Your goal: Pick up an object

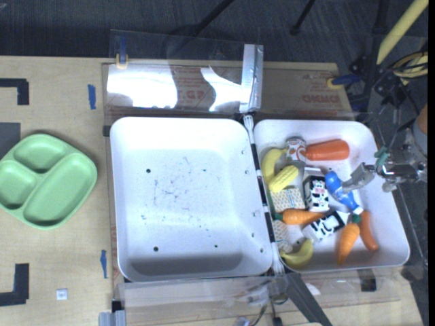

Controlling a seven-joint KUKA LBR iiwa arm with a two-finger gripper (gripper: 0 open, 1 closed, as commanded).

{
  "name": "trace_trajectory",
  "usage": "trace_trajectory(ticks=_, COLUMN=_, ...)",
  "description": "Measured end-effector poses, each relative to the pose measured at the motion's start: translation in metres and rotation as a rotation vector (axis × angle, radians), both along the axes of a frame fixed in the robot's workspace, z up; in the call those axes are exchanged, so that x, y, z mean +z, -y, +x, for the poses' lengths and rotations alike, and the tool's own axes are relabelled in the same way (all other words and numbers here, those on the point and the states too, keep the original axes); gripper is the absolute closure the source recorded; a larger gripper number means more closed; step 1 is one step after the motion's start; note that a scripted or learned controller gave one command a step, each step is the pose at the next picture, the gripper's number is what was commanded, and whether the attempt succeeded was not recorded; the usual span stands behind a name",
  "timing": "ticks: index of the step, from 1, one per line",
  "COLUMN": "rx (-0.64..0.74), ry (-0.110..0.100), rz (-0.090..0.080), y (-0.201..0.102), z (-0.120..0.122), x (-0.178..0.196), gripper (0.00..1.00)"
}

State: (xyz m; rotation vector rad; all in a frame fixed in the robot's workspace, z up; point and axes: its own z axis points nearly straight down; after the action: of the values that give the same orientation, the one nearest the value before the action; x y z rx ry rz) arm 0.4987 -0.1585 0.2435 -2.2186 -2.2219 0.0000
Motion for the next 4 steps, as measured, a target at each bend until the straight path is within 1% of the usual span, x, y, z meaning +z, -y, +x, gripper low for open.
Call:
trace_trajectory(ticks=1, rx=-0.096, ry=0.000, rz=0.000, y=0.032, z=0.026, x=-0.071, gripper=0.00)
trace_trajectory(ticks=2, rx=0.028, ry=0.003, rz=-0.002, y=0.042, z=0.031, x=-0.138, gripper=0.00)
trace_trajectory(ticks=3, rx=0.095, ry=0.005, rz=-0.003, y=0.032, z=0.067, x=-0.157, gripper=0.00)
trace_trajectory(ticks=4, rx=0.092, ry=0.011, rz=-0.004, y=0.033, z=0.068, x=-0.146, gripper=1.00)
